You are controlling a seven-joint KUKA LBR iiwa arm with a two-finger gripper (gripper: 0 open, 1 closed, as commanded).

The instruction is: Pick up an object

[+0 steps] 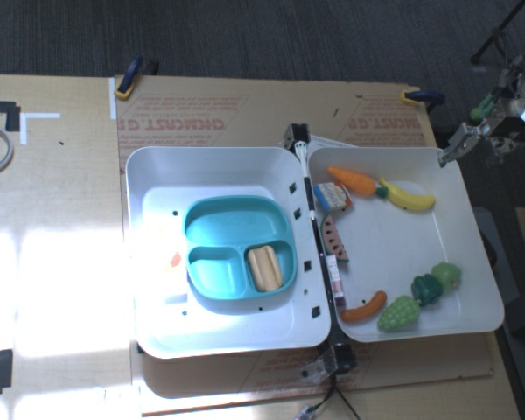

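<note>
The left bin (149, 234) holds a teal tray (239, 248) with three compartments. A bread roll (264, 268) lies in the tray's small compartment at about 4 o'clock from the tray's middle.

The right bin (472, 261) holds the toy food. Along its left wall lie a small packet (332, 197) and, below it, a watermelon slice (334, 240). At the bin's 11 o'clock a carrot (353, 180) lies just beside a banana (409, 199) at 12 o'clock. A sausage (365, 307) rests at 7 o'clock, with green grapes (398, 314) next to it, then broccoli (426, 289) and a pale green piece (446, 275) at 5 o'clock.

The gripper (455, 147) hangs at the far right, above the right bin's upper right corner, the wrist tilted and pointing down toward 8 o'clock. Whether the claw is apart or together cannot be told; nothing is seen in it. The banana lies near the claw, at its 7 o'clock; the rest lies well apart from it.
</note>
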